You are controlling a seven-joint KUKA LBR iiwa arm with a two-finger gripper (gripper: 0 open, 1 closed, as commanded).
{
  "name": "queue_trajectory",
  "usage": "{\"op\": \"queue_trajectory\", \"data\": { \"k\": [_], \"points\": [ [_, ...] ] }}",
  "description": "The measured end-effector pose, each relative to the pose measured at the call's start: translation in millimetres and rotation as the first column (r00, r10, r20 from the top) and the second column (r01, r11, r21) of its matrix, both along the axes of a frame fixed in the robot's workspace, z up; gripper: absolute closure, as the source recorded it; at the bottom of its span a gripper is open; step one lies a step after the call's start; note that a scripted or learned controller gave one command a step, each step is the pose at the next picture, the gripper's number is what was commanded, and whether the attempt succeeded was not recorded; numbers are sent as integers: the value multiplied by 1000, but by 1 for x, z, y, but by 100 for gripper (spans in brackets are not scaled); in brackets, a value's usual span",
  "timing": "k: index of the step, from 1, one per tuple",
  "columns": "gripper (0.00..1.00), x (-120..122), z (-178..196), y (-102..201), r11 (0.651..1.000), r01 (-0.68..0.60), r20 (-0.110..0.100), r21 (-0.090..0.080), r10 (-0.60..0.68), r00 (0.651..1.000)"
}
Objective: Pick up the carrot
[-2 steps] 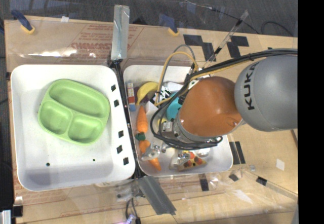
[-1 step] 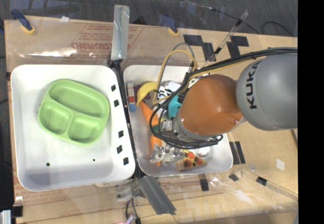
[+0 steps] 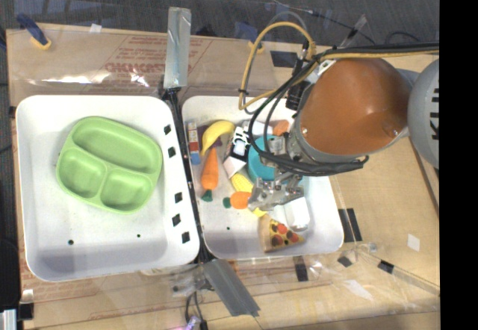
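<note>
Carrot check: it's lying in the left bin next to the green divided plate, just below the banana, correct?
Not quite. The camera view shows the carrot in the right bin, just below the banana. The green divided plate sits alone in the left bin.

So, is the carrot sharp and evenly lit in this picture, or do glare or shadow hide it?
In the camera view the carrot is fairly sharp and evenly lit, without glare; the arm darkens the right bin near the gripper, and the left bin looks bright.
</note>
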State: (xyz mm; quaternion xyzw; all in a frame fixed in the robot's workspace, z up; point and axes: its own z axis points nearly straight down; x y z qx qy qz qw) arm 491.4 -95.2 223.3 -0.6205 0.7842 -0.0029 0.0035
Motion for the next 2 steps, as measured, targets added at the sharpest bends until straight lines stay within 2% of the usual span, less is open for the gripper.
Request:
{"op": "queue_trajectory", "data": {
  "k": [1, 2],
  "points": [
    [100, 4, 44, 76, 997, 82, -3, 4, -82, 997],
    [100, -13, 37, 38, 892, -453, -5, 2, 453, 892]
  ]
}}
